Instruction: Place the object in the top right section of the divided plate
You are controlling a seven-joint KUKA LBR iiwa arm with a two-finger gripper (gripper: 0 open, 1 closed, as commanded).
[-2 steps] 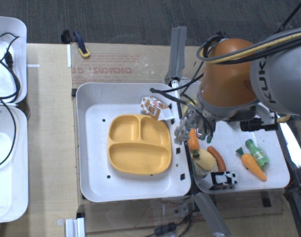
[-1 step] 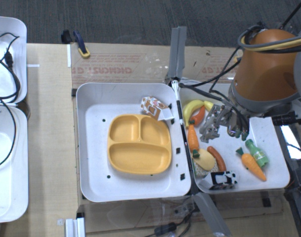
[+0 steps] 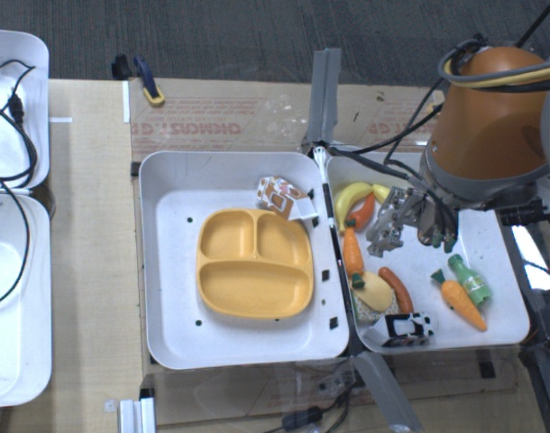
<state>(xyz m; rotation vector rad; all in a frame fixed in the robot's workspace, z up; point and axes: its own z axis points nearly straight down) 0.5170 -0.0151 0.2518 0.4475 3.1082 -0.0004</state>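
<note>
The big grey and orange arm [image 3: 491,106] is reaching in from the right side of the frame. Its pincer [image 3: 394,224] is hanging over the right bin [image 3: 514,282], near that bin's upper left part. It is too blurry to tell if the pincer is spread or pressed together, and nothing is showing between its tips.

The yellow divided plate [image 3: 255,265] is sitting in the middle of the left bin [image 3: 167,269]. A small brown and white patterned box [image 3: 284,197] is lying just past the plate's upper right corner, close to the wall between the two bins.

In the right bin, a banana [image 3: 351,197] is lying at the upper left. An orange carrot [image 3: 352,252] is lying along the left wall. A red sausage [image 3: 397,289] is lying near the middle. A black and white toy car [image 3: 408,327] is sitting at the lower edge. A green bottle [image 3: 469,280] and another carrot [image 3: 462,304] are lying together on the right side, touching.
</note>
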